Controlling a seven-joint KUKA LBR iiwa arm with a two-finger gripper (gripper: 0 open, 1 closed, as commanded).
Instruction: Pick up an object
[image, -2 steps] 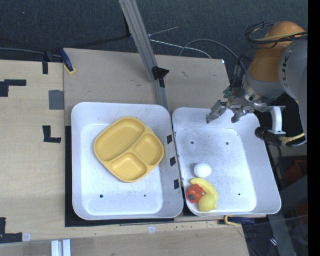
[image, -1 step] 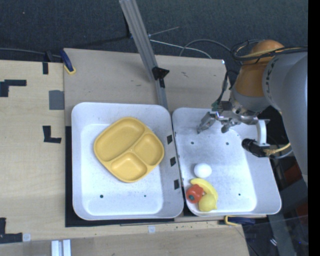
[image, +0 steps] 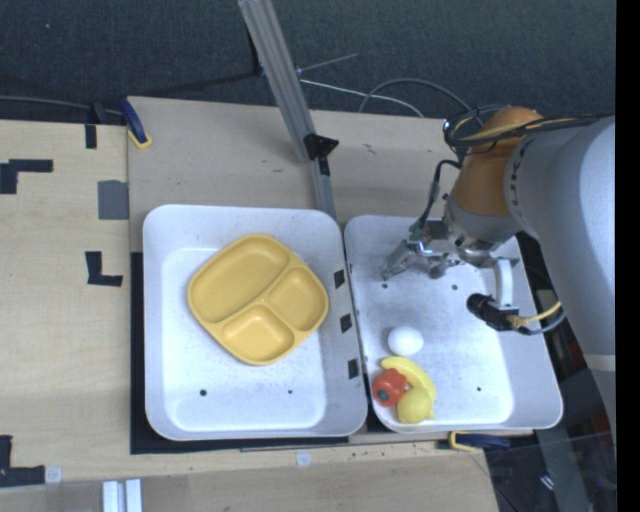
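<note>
My gripper (image: 412, 268) hangs over the far part of the right bin (image: 520, 395), open, with nothing between its fingers. A white ball (image: 405, 341) lies on the bin floor a short way nearer than the gripper. At the bin's near left corner sit a red toy fruit (image: 390, 385) and a yellow banana-like toy (image: 417, 393), touching each other. The gripper is apart from all of them.
A yellow three-compartment plate (image: 258, 298) lies in the left bin (image: 170, 400). A metal pole (image: 290, 90) slants down to the far edge between the bins. A black cable end (image: 492, 310) hangs from the arm over the right bin.
</note>
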